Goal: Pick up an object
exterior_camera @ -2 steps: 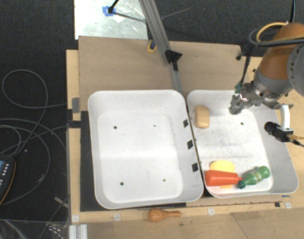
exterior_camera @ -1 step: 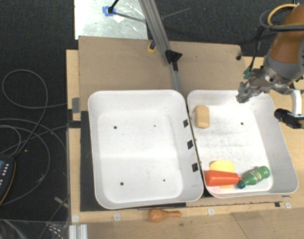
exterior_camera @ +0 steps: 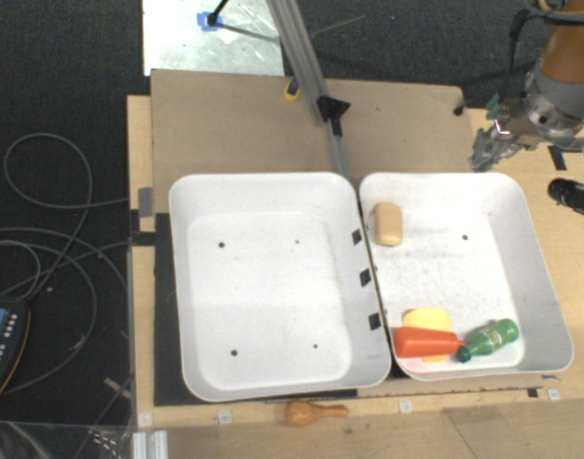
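Note:
The right bin (exterior_camera: 521, 256) holds a tan block (exterior_camera: 388, 224) near its back left corner. At its front lie a yellow piece (exterior_camera: 428, 319), an orange carrot-shaped piece (exterior_camera: 423, 343) and a green bottle (exterior_camera: 488, 339), close together. My gripper (exterior_camera: 486, 151) hangs above the bin's back right rim, far from all of them, with nothing seen in it. The fingers are too small and dark to read.
The left bin (exterior_camera: 205, 256) stands beside the right one. A tan wooden piece (exterior_camera: 313, 411) lies on the bench in front of the bins. A slanted grey pole (exterior_camera: 301, 46) crosses the back. Cables lie on the floor at left.

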You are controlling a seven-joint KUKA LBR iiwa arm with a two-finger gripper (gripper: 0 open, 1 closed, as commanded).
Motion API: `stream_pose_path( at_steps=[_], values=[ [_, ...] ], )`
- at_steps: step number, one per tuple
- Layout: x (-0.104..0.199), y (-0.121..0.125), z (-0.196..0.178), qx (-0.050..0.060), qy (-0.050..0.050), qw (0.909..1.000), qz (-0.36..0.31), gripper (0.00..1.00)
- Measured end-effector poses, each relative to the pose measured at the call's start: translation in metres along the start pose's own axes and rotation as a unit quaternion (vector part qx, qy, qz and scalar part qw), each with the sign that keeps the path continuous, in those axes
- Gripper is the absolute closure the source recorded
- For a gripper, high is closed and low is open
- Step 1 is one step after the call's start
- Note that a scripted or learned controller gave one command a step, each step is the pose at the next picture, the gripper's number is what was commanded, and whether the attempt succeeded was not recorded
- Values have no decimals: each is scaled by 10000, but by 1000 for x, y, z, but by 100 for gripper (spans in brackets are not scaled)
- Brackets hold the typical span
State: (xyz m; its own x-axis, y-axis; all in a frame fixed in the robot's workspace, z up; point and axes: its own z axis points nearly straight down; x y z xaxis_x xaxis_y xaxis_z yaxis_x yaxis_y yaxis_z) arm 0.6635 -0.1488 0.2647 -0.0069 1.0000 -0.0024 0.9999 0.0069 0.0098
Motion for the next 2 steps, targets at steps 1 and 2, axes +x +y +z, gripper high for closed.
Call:
stream_pose_path(
  at_steps=[1,2],
  values=[
    [58,-4,3,39,21,10000,-17,100],
    [107,-3,2,41,19,10000,-15,100]
  ],
)
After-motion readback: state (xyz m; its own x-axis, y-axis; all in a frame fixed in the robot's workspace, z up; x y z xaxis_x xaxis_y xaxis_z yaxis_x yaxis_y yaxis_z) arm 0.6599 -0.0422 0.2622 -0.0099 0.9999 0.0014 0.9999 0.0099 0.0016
